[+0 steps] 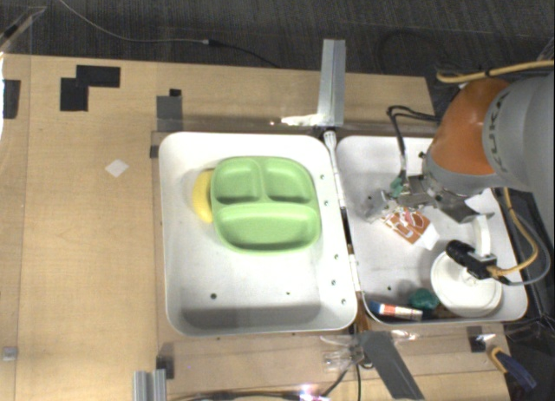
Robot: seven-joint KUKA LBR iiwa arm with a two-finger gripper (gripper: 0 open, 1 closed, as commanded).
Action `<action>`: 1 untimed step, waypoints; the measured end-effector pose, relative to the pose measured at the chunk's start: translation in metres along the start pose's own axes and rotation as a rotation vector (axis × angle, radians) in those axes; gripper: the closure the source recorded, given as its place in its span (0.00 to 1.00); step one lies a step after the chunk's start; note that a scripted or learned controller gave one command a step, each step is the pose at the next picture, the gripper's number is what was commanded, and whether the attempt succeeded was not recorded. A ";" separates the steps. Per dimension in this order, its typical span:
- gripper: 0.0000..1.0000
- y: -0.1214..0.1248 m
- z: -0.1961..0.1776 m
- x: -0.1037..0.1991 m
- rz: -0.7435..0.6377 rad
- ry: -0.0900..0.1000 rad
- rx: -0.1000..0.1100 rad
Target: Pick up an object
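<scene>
My gripper [397, 200] is low in the right bin [373, 256], hanging from the grey arm with the orange band [464, 139]. Just below it and to the right lies a small orange and white patterned packet [409, 225], right at the gripper's tip; whether they touch is unclear. A white bowl [466, 289] sits at the bin's front right. Along the front wall lie a marker with an orange cap [395, 310] and a teal object [425, 299]. A white tube-like item [482, 238] lies by the right wall.
The left bin [251, 299] holds a green divided plate [264, 202] with a yellow object [201, 196] poking out from under its left side. A metal post [332, 82] stands behind the divider between the bins. Cables trail beside the arm.
</scene>
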State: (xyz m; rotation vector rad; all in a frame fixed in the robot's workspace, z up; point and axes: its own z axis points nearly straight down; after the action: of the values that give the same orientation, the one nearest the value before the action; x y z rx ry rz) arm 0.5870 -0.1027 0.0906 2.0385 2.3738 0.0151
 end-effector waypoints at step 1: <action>1.00 0.003 -0.013 0.000 -0.001 -0.001 -0.009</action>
State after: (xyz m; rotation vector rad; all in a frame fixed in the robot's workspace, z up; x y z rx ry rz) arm 0.5897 -0.1023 0.1037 2.0331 2.3700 0.0241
